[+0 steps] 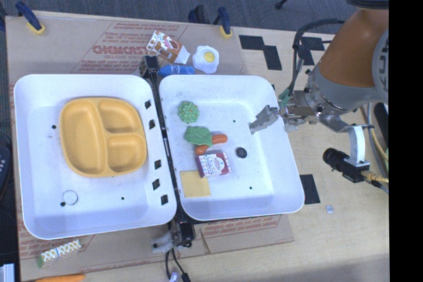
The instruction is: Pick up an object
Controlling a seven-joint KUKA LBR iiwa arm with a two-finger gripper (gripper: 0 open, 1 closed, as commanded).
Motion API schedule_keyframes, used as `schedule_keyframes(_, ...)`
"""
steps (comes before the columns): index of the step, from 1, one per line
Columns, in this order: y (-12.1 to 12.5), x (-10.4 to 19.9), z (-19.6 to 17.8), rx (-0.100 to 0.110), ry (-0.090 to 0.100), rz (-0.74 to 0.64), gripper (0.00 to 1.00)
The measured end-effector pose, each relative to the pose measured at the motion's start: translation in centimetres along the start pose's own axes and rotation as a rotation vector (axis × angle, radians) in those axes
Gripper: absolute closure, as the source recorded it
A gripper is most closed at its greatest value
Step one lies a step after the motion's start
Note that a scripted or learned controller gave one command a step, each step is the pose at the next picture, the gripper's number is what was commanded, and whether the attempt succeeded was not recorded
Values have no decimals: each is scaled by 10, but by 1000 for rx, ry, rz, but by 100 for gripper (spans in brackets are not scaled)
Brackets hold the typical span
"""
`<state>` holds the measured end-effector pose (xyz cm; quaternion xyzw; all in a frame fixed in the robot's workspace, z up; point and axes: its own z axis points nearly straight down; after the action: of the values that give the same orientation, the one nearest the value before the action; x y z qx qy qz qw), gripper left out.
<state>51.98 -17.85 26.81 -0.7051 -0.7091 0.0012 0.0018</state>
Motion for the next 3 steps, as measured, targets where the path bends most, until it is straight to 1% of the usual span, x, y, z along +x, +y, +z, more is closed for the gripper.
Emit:
schedule_keyframes(1, 32, 64, 165, 4, 1, -119, 0)
schedule_keyframes(2, 2, 82, 177, 1, 1, -437, 0)
schedule_keyframes(3, -26, 79, 177, 0, 1, -422, 0)
